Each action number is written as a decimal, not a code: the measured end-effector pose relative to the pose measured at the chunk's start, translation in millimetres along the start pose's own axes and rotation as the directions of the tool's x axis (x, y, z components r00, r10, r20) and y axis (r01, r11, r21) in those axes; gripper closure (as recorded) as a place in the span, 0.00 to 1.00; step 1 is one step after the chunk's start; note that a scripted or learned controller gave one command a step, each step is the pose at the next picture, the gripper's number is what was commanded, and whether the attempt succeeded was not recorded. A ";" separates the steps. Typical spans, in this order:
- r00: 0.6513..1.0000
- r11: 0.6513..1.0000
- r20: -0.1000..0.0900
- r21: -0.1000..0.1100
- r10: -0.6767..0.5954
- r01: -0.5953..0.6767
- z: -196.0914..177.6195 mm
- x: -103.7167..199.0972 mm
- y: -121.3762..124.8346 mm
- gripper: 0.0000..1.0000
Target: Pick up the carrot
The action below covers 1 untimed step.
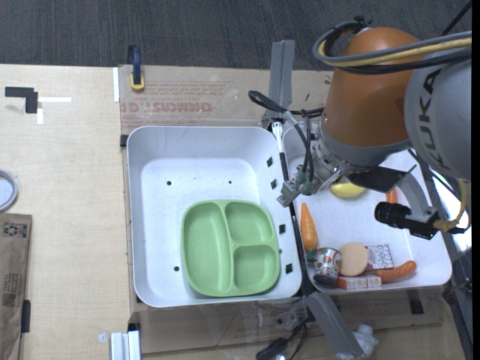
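Note:
The carrot (308,227) is orange and tapered. It lies in the right bin (435,276) along its left wall, thin tip pointing to the far side. My gripper (295,189) hangs over that same wall, just beyond the carrot's tip, and nothing shows between it and the carrot. The big grey and orange wrist covers the far part of the right bin.
The left bin (150,201) holds a green divided plate (231,246). In the right bin a yellow fruit (347,190) lies near the gripper. A small can (326,261), a tan round thing (354,259), a printed packet (379,256) and a red-orange sausage-like thing (395,272) crowd its near edge.

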<state>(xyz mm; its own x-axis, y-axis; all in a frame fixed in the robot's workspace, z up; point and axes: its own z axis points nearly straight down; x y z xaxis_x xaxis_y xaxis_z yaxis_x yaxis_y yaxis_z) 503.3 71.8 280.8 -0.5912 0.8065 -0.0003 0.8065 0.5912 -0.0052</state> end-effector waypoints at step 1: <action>0.986 0.986 0.001 -0.002 -0.166 0.166 -69.1 -21.5 -35.6 1.00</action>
<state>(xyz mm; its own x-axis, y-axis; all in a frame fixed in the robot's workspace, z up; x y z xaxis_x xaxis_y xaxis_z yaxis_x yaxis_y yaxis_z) 487.5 33.7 350.1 -0.7170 0.6970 -0.0008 0.6970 0.7170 -0.0031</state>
